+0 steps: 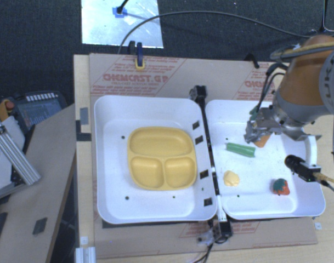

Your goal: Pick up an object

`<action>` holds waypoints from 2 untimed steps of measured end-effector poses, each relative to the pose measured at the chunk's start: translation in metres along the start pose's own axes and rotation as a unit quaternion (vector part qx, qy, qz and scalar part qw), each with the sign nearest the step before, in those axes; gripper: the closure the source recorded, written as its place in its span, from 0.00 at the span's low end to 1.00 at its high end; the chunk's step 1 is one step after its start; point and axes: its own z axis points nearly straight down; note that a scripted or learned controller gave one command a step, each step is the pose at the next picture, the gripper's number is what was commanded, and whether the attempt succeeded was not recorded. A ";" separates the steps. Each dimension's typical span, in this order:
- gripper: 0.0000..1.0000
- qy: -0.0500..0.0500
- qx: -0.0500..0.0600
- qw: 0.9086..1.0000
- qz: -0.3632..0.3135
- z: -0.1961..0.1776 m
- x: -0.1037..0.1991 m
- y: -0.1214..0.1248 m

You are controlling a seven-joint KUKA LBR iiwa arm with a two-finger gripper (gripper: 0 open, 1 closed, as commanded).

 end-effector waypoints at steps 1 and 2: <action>1.00 0.000 0.000 1.000 0.000 -0.012 0.051 0.006; 1.00 0.000 0.000 1.000 0.000 -0.015 0.101 0.019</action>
